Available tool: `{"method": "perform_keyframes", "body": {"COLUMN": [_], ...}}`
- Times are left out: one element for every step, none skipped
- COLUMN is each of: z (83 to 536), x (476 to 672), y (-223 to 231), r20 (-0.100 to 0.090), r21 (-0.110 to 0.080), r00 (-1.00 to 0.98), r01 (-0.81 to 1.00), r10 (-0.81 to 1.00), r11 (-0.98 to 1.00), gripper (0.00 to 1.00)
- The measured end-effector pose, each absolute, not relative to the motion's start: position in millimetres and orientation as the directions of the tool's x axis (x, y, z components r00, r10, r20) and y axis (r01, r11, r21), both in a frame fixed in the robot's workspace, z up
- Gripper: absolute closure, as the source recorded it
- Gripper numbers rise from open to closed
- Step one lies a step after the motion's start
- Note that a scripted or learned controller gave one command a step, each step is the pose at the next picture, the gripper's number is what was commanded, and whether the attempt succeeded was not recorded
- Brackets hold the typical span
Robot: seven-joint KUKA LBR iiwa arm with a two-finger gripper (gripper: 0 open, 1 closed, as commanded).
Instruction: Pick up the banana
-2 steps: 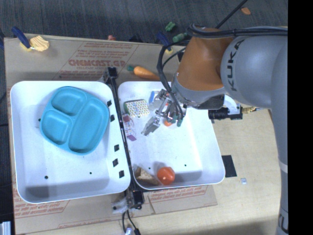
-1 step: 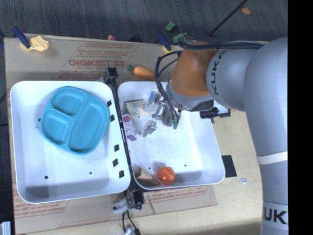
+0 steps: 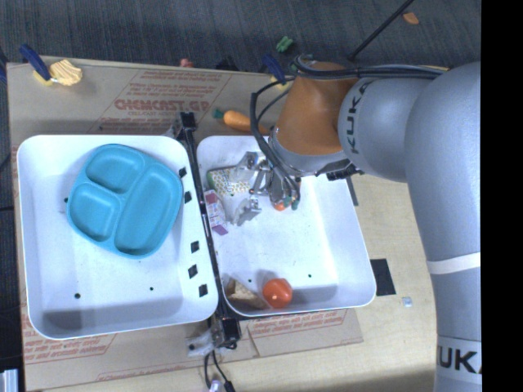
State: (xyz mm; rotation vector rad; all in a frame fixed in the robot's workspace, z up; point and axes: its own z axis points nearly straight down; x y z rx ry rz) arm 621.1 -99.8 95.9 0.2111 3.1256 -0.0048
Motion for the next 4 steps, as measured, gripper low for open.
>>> {"method": "perform_keyframes", "body": {"z": [91.6, 192.2, 330.6, 386.0], "x": [573.5, 565.5, 575.5, 572.6], "y": [-99.9, -35.2, 9.1, 54.4], "r20": [0.002, 0.0, -0.003, -0.003], "r21": [0.0, 0.0, 0.0, 0.0], "r00": [-0.998, -0.809, -0.953, -0.864], "r01": [0.06, 0.587, 0.302, 0.504], "r10": [0.06, 0.587, 0.302, 0.504], "r11": [0.998, 0.809, 0.953, 0.864], "gripper": [0.0, 0.0, 0.0, 0.0]}}
